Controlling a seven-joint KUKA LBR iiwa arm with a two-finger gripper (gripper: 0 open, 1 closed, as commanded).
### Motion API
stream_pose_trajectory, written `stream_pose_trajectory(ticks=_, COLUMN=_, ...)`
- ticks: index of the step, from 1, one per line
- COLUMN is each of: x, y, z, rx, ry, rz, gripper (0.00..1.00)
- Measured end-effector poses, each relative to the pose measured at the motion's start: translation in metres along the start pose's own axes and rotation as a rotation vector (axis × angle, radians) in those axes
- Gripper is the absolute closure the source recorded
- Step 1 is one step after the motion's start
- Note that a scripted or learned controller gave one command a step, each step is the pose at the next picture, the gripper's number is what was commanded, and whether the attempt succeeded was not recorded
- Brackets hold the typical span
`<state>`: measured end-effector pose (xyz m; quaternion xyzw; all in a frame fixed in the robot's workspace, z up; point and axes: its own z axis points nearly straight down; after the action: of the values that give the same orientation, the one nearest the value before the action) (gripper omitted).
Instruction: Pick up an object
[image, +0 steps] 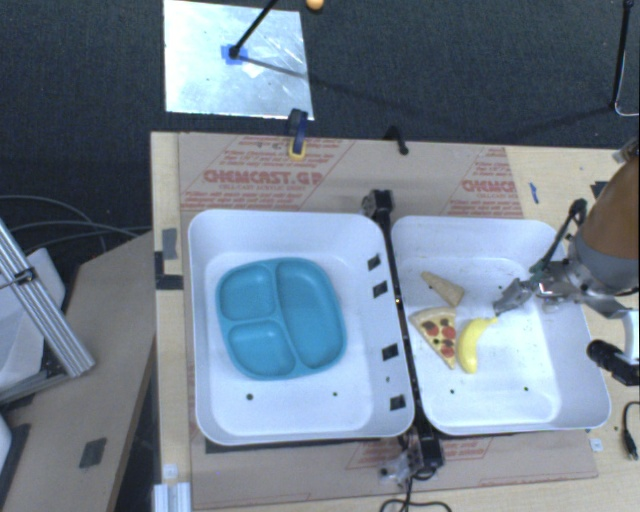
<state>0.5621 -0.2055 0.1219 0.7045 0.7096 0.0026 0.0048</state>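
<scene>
- Desk (330, 165): a cardboard-covered surface printed with red lettering, set over dark carpet; a shiny metal sheet (238, 58) lies on the floor beyond it, far from the fingers.
- Left bin (290, 225): white and shallow, well apart from the fingers; it holds a blue divided plate (281, 317).
- Right bin (520, 400): white, touching the left bin along a black-clipped seam; the fingers are inside it.
- Arm (612, 235): grey with an orange band, reaching in over the right bin's outer rim.
- Fingers (512, 298): angled down toward the bin floor; their spread cannot be told, and nothing is seen between them.
- Banana (471, 342): yellow, lying just below and beside the fingers, its upper tip nearest them.
- Pizza slice (438, 329): touching the banana on the side away from the fingers.
- Cone-shaped piece (444, 288): tan, level with the fingers, near but apart.
</scene>
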Motion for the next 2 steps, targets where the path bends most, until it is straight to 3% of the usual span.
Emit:
stream_pose_trajectory(ticks=1, x=0.062, y=-0.036, z=0.031, rx=-0.013, ry=-0.005, rz=0.005, gripper=0.0)
stream_pose_trajectory(ticks=2, x=0.176, y=-0.067, z=-0.069, rx=0.002, ry=0.008, rz=-0.007, gripper=0.0)
